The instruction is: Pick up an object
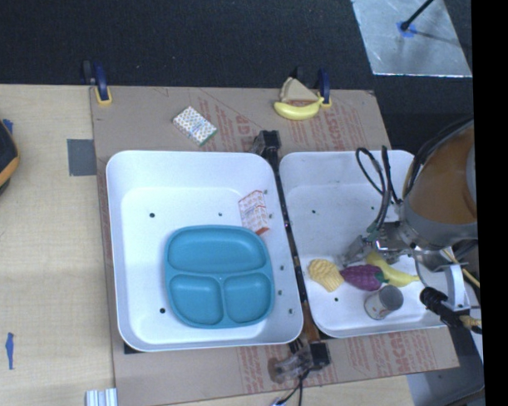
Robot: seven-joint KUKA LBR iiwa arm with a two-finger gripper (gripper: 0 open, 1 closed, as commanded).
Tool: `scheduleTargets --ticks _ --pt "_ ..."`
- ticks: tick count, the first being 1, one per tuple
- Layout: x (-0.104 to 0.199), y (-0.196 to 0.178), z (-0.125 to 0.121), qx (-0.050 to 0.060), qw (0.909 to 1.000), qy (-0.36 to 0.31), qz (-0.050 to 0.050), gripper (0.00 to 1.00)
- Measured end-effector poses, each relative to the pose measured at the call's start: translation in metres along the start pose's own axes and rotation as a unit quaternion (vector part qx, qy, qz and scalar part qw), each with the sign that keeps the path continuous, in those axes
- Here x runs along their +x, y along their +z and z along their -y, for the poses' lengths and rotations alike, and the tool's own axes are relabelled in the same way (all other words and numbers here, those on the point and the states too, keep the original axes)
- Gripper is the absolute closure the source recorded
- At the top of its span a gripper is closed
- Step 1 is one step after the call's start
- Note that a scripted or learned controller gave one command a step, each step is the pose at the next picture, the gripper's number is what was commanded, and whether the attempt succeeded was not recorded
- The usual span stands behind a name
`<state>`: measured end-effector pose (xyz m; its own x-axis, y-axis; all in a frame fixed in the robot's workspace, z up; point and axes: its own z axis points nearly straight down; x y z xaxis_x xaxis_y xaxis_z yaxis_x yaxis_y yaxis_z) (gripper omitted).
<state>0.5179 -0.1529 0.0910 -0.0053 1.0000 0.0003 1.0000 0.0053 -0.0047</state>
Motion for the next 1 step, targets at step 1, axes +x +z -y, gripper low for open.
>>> scheduleTargets --ticks 1 --pt "-0.0013 -0.0106 -0.0002 0.0 1.0 -0.001 0.001 1.0"
